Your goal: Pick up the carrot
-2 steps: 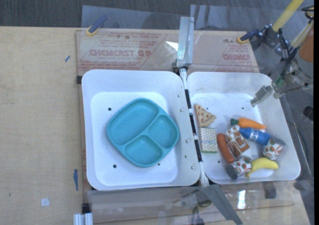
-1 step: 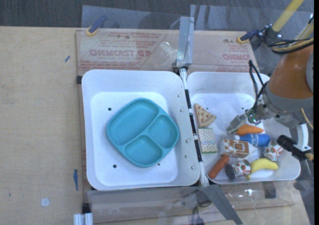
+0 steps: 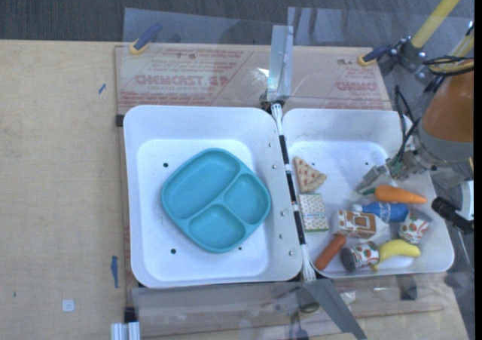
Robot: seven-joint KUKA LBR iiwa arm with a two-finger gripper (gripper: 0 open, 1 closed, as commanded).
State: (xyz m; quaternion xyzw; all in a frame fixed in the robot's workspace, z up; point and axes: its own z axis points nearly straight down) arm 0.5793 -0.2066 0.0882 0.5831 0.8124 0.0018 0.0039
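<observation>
1. Right above the carrot (image 3: 401, 195), in the right bin (image 3: 331, 131), hangs the gripper (image 3: 380, 176). Its jaws look spread a little, with nothing between them.
2. Carrot lies flat, just past the fingertips, touching a blue toy (image 3: 392, 212).
3. Nearby sit a banana (image 3: 399, 249), a little box (image 3: 356, 222) and a pizza slice (image 3: 307, 175).
4. Trouble I'd guess: the round carrot could roll away, or the jaws could bump the blue toy instead.
5. Far left, a blue plate (image 3: 216, 200) waits in the other bin (image 3: 143, 203).

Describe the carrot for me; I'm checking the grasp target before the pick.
The orange, tapered toy carrot looks like smooth plastic. It lies flat in the right white bin, near the far right wall, thick end left, tip pointing right. A blue toy sits against its near side. The grey gripper hovers by its thick end.
</observation>
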